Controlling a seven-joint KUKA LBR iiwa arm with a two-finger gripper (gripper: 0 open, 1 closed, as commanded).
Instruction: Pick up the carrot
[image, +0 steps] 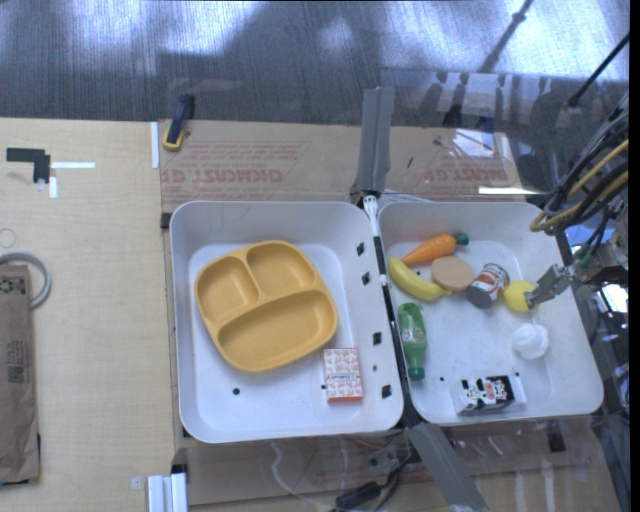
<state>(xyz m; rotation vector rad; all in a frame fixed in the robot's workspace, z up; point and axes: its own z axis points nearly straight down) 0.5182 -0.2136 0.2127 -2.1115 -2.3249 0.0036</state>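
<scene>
The carrot (433, 247) lies near the far edge of the right bin (570, 405), touching a banana (416, 281) and beside a round cookie (452, 273). The jaws (549, 288) hover by a lemon (518, 296) at the right side, holding nothing; how far open they are cannot be told.

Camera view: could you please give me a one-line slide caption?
Gripper at the right bin's edge beside a lemon; carrot lies untouched.
</scene>
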